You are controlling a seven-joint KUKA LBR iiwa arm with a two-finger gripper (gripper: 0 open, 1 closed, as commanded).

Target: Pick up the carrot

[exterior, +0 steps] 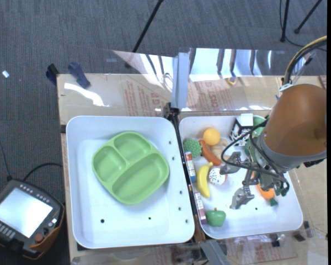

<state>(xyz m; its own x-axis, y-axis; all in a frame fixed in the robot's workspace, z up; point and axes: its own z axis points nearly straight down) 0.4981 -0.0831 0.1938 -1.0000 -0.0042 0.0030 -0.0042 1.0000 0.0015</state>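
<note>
The carrot (266, 192), a short orange piece with a green tip, lies in the right part of the right bin (289, 217). The arm's wrist partly covers it. My gripper (259, 194) hangs low over that spot, open. One grey finger (241, 197) stands left of the carrot and the other is on its right side, so the carrot sits in the gap. I cannot tell whether either finger touches it.
The right bin's left half holds a yellow-orange ball (211, 136), a bumpy green toy (192, 147), a red-orange stick-shaped toy (211, 154), a banana (203, 180), a white-and-red toy (216, 175) and a green fruit (215, 218). A green divided plate (131, 166) lies in the left bin (83, 214).
</note>
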